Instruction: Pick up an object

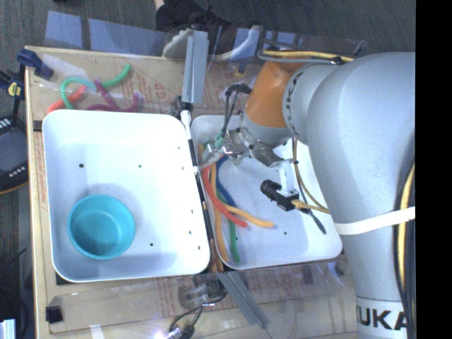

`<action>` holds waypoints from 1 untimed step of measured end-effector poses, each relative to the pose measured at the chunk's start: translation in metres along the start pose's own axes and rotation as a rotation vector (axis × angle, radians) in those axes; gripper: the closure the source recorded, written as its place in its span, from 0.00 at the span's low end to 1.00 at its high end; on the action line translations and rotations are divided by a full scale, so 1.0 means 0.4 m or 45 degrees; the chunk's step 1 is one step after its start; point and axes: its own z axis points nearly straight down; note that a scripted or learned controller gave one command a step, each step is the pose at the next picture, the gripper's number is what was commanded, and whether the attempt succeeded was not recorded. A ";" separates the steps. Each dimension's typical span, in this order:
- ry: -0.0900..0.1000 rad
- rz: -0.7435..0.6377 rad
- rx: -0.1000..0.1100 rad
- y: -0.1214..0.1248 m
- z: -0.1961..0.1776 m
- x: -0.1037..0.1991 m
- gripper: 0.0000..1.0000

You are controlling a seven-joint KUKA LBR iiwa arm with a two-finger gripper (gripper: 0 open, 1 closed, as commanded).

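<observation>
Take the teal bowl [101, 226] as your marker. It sits upright in the left bin [113, 154], close to that bin's near left corner, and the white floor above and to the right of the bowl is bare apart from a few small dark dots.

Look right of the bowl, past the wall where the two bins meet, and you have the right bin [296, 239]. A tangle of bendy strips lies there, bunched along the side nearest the bowl. A red strip [229, 214] and a yellow-orange strip [258, 222] run slantwise away from the bowl toward the middle of that bin's floor. A blue strip [217, 182] lies higher than they do, and a green strip [234, 251] lies lower, level with the bowl's bottom rim. The strips overlap, and you cannot tell where each one ends.

Up and to the right of the bowl, the gripper [222, 147] hangs over the top end of that tangle, just inside the right bin's far left corner. You cannot tell how far open it is, nor whether it has hold of any strip. The grey arm [353, 133] covers the part of the right bin farthest from the bowl.

Well above the bowl, outside both bins, green [116, 76] and pink [106, 99] tubes lie loose on the bench [141, 288].
</observation>
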 end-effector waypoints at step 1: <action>0.015 -0.008 0.007 0.003 -0.023 0.015 1.00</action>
